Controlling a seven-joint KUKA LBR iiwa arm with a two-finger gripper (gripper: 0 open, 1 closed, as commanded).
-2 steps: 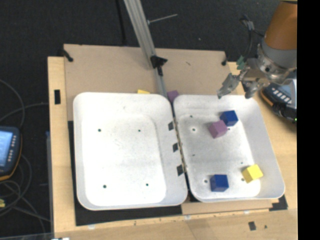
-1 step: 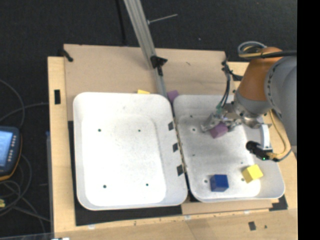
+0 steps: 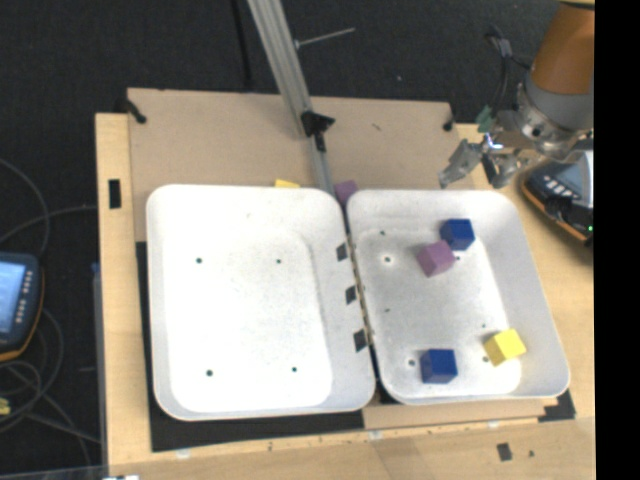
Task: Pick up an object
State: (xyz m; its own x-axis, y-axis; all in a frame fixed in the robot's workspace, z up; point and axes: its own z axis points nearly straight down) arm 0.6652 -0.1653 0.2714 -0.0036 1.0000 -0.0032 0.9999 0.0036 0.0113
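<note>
The right bin (image 3: 530, 268) holds several small cubes: a blue cube (image 3: 458, 233) near the far side, a purple cube (image 3: 435, 258) just in front of it, a yellow cube (image 3: 505, 346) at the near right, and a second blue cube (image 3: 438, 365) at the near edge. My gripper (image 3: 477, 166) hangs above the bench just beyond the right bin's far edge, behind the first blue cube. Its fingers are spread open and hold nothing.
The left bin (image 3: 240, 298) lies beside the right one. A small yellow piece (image 3: 287, 183) and a purple piece (image 3: 346, 190) sit behind the bins' far edges. A slanted metal pole (image 3: 283, 58) rises from the back of the bench.
</note>
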